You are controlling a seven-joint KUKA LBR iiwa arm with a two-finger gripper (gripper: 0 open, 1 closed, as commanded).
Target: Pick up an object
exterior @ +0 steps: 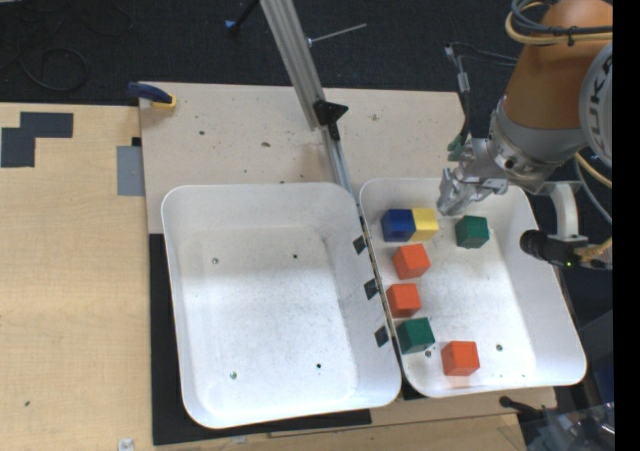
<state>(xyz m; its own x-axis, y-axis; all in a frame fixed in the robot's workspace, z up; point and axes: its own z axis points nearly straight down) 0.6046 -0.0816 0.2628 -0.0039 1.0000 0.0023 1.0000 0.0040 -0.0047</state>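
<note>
The right bin (545, 324) holds several small cubes. A blue cube (397, 225) and a yellow cube (425, 223) touch each other near its back left. A green cube (472, 232) lies to their right. Below them are three orange cubes (411, 261) (404, 299) (460, 358) and a second green cube (416, 335) by the left wall. My gripper (455, 199) hangs over the back of the right bin, just above and between the yellow cube and the first green cube. Nothing shows between its fingers.
The left bin (200, 239) sits beside the right one, with black clips (366, 269) along the shared wall. A slanted aluminium bar (295, 49) rises behind the bins. A blue-and-yellow clamp (150, 94) lies at the bench's back left.
</note>
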